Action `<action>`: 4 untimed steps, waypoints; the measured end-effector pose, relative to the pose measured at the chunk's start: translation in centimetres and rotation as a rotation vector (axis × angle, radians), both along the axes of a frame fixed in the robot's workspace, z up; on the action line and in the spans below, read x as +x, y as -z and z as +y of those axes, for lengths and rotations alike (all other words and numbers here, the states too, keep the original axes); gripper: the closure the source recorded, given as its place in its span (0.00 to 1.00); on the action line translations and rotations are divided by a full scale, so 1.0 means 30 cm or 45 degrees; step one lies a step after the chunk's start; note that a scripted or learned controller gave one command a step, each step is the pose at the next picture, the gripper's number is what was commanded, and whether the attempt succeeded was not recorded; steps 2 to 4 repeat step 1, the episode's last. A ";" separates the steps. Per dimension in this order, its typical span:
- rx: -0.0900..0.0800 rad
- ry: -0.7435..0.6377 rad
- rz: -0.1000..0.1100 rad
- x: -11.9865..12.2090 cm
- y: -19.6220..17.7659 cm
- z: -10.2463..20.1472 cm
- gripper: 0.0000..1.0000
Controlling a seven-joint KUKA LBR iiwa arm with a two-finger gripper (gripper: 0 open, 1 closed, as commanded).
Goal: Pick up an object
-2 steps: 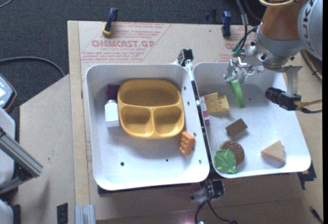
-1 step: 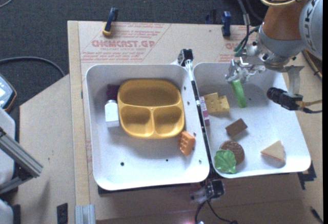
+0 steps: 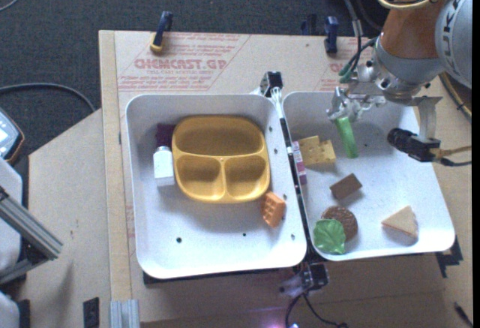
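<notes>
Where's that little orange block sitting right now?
The orange block lies in the left bin, near its right wall, just off the lower right corner of the yellow divided plate.

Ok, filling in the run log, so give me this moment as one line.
gripper: over right bin | green stick: hanging tilted between its fingers | state: lifted, apparently clear of the floor | yellow block: beside it
</notes>
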State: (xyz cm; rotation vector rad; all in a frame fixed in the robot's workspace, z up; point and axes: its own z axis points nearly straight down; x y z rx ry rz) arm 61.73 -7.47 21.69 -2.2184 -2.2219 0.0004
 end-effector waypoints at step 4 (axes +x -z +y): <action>-0.002 0.003 -0.005 0.024 0.000 -0.035 1.00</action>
